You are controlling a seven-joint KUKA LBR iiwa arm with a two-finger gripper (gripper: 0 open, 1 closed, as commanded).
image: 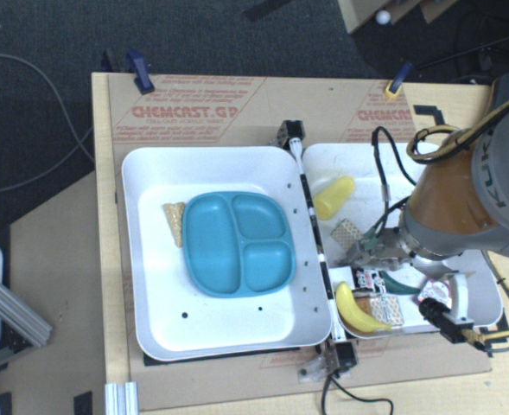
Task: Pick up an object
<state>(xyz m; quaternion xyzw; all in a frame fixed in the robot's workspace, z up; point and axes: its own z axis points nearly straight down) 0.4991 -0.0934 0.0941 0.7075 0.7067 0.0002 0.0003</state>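
Observation:
My gripper (366, 251) reaches down into the right bin (368, 157) from the right, under the orange band of the arm (448, 204). It hangs just above a small red and white packet (370, 281) and beside a grey speckled piece (347, 230). A banana (358, 311) lies at the bin's front left corner, with a tan speckled packet (389, 310) against it. A yellow rounded object (334, 196) rests near the bin's back left. I see nothing held in the gripper.
The left bin (150, 301) holds a blue divided plate (237, 242) and a tan cracker-like piece (174, 221) at the plate's left edge. A teal ring (403, 280) lies partly under the wrist. A black rail (310, 223) separates the bins.

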